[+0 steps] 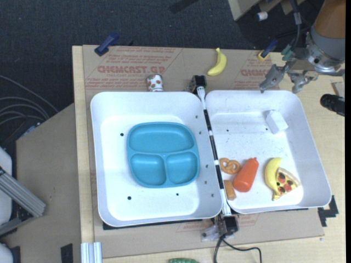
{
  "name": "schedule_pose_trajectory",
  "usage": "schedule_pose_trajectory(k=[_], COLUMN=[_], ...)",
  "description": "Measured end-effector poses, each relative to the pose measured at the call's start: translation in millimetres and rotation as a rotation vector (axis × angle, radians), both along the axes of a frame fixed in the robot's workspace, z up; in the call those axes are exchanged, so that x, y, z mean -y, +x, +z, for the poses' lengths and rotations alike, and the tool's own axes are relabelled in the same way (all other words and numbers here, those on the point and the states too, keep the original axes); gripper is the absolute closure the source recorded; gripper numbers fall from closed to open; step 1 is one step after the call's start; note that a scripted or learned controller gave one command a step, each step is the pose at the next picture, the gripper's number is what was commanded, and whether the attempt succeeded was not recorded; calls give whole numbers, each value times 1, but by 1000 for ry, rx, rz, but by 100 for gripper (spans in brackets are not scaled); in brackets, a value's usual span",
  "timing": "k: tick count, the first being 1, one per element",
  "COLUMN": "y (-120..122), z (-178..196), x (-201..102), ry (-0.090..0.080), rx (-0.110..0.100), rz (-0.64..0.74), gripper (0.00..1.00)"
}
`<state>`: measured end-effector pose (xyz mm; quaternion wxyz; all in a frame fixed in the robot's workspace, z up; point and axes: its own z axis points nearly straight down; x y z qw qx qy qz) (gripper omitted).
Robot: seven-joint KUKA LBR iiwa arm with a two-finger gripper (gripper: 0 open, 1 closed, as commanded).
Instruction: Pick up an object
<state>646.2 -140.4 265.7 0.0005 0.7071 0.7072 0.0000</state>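
Right bin (307,126): one bottle (246,174), one banana (271,171), one pretzel (229,165)

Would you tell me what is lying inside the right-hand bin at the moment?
The right bin holds a white block, pretzel, orange bottle, banana, pizza slice and a brown piece. The bin floor beneath them is covered.

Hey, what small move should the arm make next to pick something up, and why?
Probably move down and inward over the small white block. The gripper hovers open above the right white bin's far rim, holding nothing, and that block lies nearest, apart from the other items.
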Motion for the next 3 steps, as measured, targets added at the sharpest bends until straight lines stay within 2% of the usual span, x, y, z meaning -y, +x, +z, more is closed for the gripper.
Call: schedule_pose_trajectory(k=[1, 2, 3], y=[-27, 21, 20], z=[-142, -115, -182], x=[-23, 26, 8], ry=[2, 0, 2], rx=[-4, 1, -4], rz=[-1, -1, 0], gripper=[0, 0, 0])
